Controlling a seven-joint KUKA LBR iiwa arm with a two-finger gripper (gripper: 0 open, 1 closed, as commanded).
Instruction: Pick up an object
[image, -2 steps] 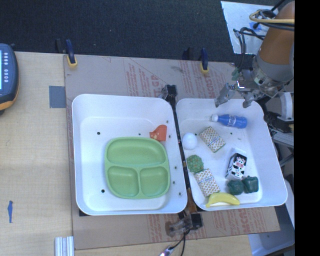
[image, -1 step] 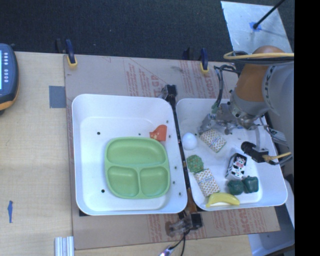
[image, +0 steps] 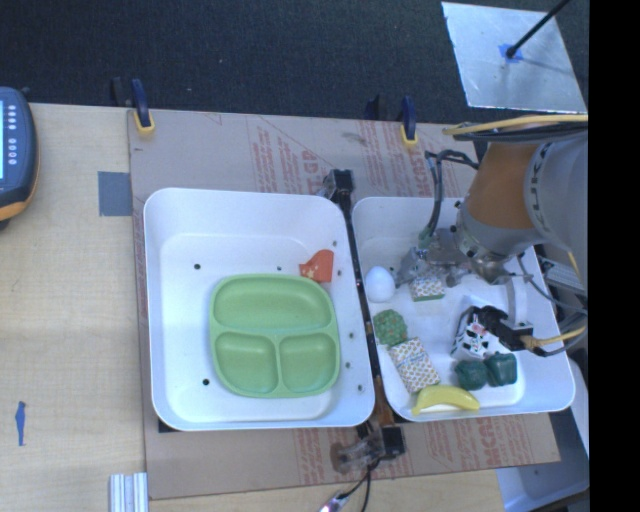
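No legible writing on bins (image: 170, 300)

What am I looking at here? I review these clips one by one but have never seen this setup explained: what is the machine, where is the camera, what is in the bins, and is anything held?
One camera looks down at a slant on a bench with two shallow white bins. The grey arm with an orange band reaches in from the right; its gripper is low over the right bin, above a small patterned packet. I cannot tell whether it holds anything.

The left bin holds a green divided plate and a small orange piece. The right bin also holds a white ball, a green lump, a patterned pouch, a banana, a black-and-white toy and dark green pieces.
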